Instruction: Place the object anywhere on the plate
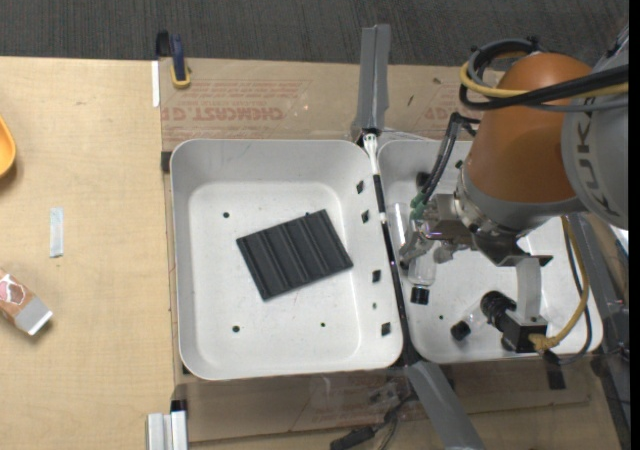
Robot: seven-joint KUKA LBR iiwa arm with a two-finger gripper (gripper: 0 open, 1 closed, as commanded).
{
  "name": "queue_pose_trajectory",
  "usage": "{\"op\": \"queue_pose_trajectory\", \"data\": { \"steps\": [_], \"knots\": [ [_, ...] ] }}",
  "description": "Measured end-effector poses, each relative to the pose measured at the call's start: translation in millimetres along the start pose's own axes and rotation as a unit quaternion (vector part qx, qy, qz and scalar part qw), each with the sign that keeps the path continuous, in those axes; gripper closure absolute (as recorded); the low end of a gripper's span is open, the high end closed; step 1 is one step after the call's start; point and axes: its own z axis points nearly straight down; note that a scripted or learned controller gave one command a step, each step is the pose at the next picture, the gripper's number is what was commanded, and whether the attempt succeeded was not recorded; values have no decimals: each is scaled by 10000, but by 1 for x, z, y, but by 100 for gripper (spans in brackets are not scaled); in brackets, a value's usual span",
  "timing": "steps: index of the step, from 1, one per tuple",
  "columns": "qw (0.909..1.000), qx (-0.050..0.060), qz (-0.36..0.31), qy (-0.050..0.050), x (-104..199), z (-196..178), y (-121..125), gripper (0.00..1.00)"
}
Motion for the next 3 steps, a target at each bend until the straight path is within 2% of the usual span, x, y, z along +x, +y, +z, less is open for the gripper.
{"op": "queue_pose_trajectory", "data": {
  "steps": [1, 2, 3],
  "knots": [
    [9965, 0, 837, -6, 60, -47, -2, 100],
    [9984, 2, 561, -10, 110, -45, -4, 100],
    [9881, 3, 1538, -14, 130, -51, -5, 100]
  ]
}}
